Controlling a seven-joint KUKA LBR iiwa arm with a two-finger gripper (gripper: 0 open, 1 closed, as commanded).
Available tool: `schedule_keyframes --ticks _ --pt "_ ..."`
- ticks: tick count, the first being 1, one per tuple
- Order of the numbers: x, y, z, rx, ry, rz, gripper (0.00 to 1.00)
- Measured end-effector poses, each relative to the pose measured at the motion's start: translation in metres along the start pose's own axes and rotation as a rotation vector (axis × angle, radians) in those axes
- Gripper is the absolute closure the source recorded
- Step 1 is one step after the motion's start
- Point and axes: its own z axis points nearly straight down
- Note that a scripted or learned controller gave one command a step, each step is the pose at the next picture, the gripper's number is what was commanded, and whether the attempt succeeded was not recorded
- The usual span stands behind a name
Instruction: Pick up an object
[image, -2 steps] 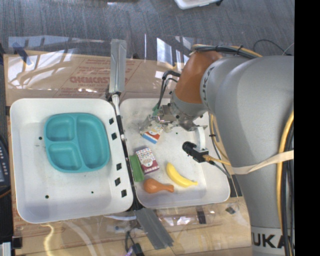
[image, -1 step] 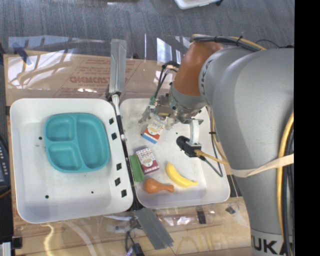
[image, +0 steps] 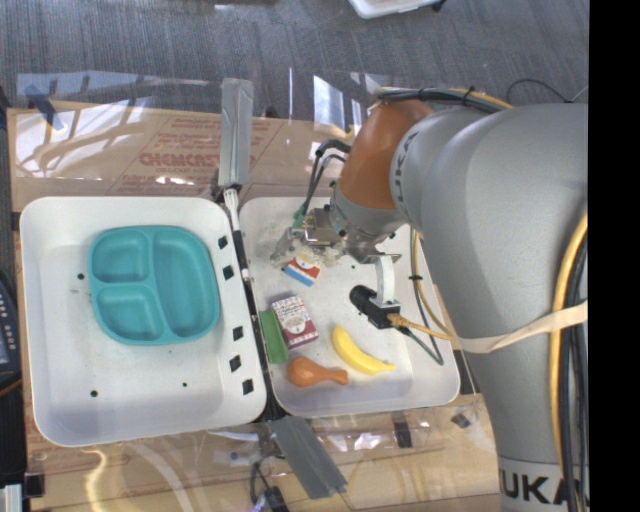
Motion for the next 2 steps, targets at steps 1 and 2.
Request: schedule_keyframes --ticks 1,2 --pt "0.001 0.002 -0.0119 -0.003 0.001 -0.005 1.0" --pt "0.0016 0.0021 -0.0215 -0.001 0.002 -0.008 1.0"
